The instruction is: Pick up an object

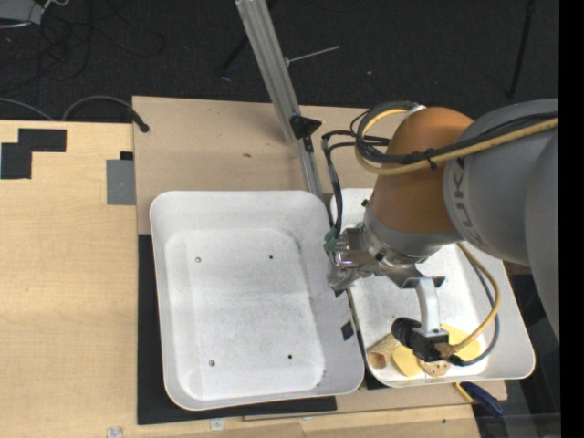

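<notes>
My gripper [339, 261] hangs over the left rim of the right bin [511, 359], close to the divide between the two bins. The bulky orange and grey wrist above covers most of that bin. Near the right bin's front edge lie a tan, bread-like piece [383, 348], a pale yellow piece [405, 363] and a yellow piece [468, 343], all well in front of the gripper. A small black thing [348, 330] sits by the bin's left rim, just below the gripper. I see nothing between the fingers from this angle.
The left bin [173, 245] is a wide white tray beside the gripper. A slanted aluminium rail [274, 71] rises behind the bins. Wooden bench surface [64, 272] lies to the left.
</notes>
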Controlling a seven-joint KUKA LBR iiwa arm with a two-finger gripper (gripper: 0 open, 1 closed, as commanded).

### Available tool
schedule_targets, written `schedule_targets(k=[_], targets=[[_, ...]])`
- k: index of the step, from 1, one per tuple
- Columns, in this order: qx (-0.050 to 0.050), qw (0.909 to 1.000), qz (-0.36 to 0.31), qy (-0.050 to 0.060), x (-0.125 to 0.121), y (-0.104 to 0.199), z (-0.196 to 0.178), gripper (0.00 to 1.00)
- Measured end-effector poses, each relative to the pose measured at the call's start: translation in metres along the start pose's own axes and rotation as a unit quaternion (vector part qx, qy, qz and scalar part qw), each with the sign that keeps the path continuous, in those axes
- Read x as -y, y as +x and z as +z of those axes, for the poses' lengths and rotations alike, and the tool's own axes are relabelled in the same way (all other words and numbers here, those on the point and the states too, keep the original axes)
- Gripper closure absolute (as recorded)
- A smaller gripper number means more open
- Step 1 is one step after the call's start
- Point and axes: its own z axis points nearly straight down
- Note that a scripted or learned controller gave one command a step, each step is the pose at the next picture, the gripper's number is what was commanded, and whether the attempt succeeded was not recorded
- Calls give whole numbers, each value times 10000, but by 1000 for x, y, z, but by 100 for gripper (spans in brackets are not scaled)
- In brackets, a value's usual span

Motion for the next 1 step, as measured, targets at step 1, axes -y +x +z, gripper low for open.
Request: schedule_targets(k=[1], targets=[[3, 10000, -1, 5, 16, 51, 3, 100]])
